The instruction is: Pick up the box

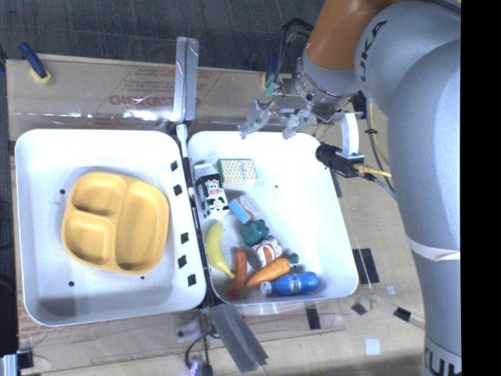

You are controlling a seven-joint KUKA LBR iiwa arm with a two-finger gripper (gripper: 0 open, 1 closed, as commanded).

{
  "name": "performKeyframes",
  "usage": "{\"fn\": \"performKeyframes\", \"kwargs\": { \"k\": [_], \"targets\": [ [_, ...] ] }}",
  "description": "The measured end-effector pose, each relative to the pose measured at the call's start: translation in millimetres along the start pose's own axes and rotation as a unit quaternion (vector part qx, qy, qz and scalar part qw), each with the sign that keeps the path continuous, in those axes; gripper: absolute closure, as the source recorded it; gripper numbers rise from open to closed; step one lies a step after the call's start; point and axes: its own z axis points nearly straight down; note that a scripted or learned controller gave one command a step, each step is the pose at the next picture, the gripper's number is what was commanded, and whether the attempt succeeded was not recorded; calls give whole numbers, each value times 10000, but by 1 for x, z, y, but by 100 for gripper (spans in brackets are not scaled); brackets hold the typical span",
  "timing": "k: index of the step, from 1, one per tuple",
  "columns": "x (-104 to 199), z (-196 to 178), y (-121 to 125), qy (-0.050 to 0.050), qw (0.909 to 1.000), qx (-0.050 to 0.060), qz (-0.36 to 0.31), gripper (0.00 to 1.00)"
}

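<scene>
A small box (236, 171) with a green dotted pattern lies flat near the back left of the right bin (321, 233). A black and white carton (212, 195) stands just in front of it, against the bin's left wall. My gripper (272, 124) hangs over the bin's back rim, up and to the right of the patterned box and apart from it. It is open, with nothing between its fingers.
In the right bin lie a banana (215, 249), a carrot (267, 271), a blue bottle (294, 283), a teal object (253, 231), a red can (268, 251) and a small packet (243, 208). A yellow divided tray (117, 219) sits in the left bin (47, 296).
</scene>
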Motion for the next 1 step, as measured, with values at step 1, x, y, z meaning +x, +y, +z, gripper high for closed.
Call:
{"fn": "performKeyframes", "kwargs": {
  "k": [1],
  "targets": [
    [-45,86,-43,-2,9988,3,491,0]
  ]
}}
